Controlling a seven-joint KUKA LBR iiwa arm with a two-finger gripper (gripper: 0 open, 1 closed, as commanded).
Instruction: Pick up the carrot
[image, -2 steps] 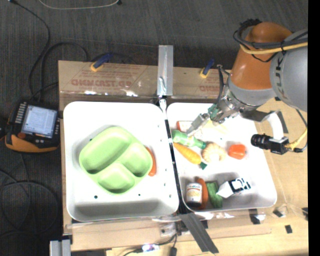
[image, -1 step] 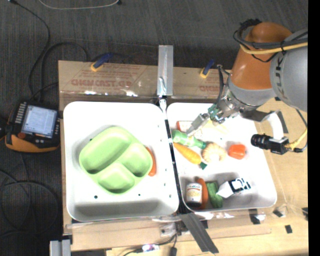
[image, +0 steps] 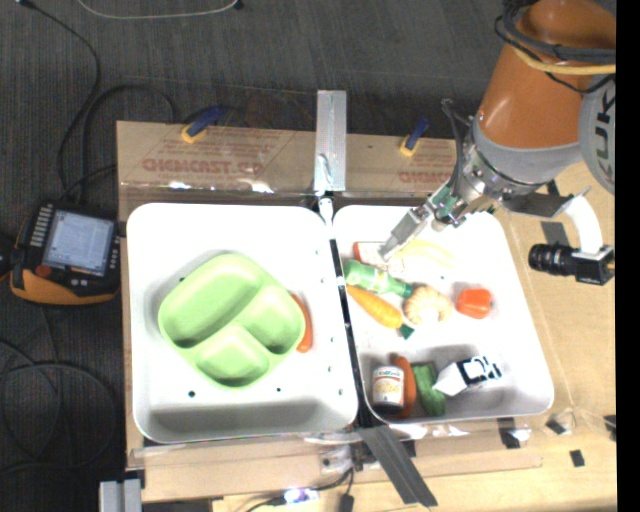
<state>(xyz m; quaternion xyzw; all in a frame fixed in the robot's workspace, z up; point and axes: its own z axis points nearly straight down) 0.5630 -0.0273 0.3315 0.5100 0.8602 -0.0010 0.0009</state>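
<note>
Crowding carrot (image: 374, 305): green vegetable (image: 378, 279) above, mushroom (image: 425, 304) right; claw (image: 388, 245) near.

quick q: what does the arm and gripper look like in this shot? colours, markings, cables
The arm is bulky and rounded: an orange band above a grey wrist section, with part of dark lettering on a pale casing at the right edge. Thin dark cables run alongside the wrist. The gripper is slim and metallic grey, tapering to narrow fingers, with a small green part near its base.
</note>
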